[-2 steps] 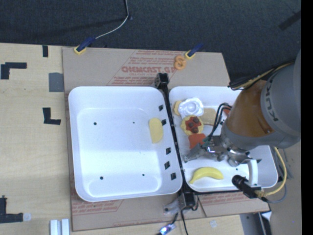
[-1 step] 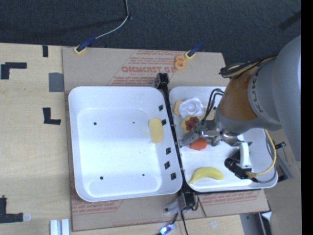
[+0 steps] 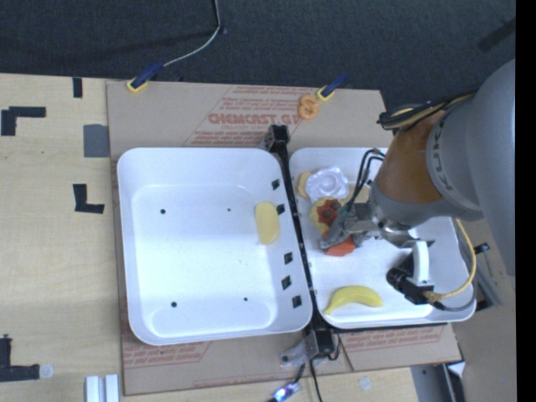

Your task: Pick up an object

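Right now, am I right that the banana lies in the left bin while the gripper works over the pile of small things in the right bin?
Not quite: the banana lies in the right bin, near its front edge, as the camera view shows. The rest holds: the gripper is over the pile of small things in that same bin.

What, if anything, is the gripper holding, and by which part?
It cannot be told. The gripper sits low among the cluttered small objects in the right bin, and nothing shows clearly between its fingers.

Robot lab (bins (image 3: 134, 224) on cardboard (image 3: 243, 115))
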Robot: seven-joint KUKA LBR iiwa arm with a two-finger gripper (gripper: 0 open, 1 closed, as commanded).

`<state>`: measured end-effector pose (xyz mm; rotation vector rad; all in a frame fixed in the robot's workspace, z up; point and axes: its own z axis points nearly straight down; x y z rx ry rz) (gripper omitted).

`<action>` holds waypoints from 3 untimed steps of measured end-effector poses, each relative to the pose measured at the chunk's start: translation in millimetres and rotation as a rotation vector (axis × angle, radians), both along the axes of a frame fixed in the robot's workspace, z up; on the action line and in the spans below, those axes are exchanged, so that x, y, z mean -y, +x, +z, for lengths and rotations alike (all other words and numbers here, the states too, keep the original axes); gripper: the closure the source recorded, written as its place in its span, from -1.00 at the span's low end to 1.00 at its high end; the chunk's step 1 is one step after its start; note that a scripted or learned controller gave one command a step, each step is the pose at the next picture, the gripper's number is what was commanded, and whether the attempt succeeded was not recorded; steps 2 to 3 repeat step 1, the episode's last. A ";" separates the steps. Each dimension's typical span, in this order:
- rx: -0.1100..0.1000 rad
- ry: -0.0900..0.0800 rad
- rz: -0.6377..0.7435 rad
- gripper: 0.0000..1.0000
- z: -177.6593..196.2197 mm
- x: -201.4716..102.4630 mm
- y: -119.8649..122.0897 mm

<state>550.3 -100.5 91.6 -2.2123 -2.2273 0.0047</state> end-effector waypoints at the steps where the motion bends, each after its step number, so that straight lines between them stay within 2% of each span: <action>1: 0.012 0.004 0.008 1.00 96.9 -90.1 52.1; 3: 0.012 0.004 0.008 1.00 96.9 -90.1 52.1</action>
